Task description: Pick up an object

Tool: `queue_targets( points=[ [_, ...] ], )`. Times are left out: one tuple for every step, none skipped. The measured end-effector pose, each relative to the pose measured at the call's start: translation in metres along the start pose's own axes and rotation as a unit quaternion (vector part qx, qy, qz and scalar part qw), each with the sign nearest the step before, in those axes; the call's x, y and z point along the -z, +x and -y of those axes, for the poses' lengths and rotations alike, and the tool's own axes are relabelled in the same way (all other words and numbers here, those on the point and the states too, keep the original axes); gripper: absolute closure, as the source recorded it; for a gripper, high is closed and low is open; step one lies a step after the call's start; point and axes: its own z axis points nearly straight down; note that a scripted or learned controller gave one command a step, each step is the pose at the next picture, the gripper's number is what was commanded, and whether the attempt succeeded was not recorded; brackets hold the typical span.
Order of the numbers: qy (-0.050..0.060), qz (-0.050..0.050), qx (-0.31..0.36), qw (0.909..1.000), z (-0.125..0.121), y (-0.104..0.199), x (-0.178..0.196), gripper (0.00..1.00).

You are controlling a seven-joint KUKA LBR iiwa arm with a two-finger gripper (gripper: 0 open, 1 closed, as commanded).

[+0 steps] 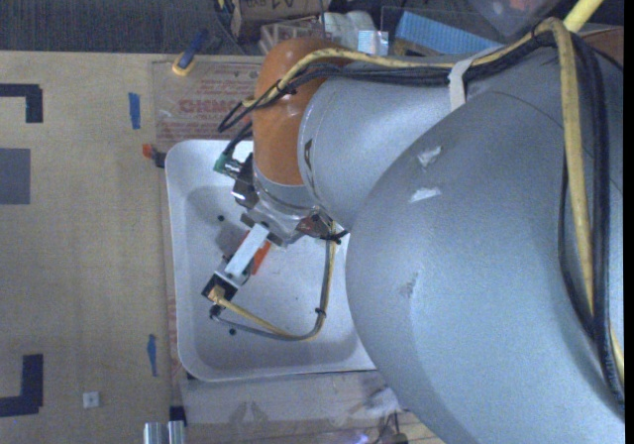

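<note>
My gripper [244, 192] reaches down into the upper left part of the white bin [194, 333], mostly hidden under the orange-banded wrist. A small green thing [220, 164] peeks out at the gripper's upper left edge, touching or just beside it; I cannot tell which. A small orange piece [261, 256] shows below the wrist, beside the pale bracket. The bulk of the grey arm covers the right side of the bin and anything lying there.
The bin's left wall [170, 234] runs close to the gripper. Two tiny dark specks [220, 221] lie on the bin floor. The wooden bench [79, 234] with blue tape marks stretches to the left. Boxes and clutter sit beyond the bench's far edge.
</note>
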Motion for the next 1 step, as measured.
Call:
queue_targets(
  points=[
    [-0.003, -0.006, 0.053, 0.9986, 0.0368, -0.0216, -0.0904, 1.00]
  ],
)
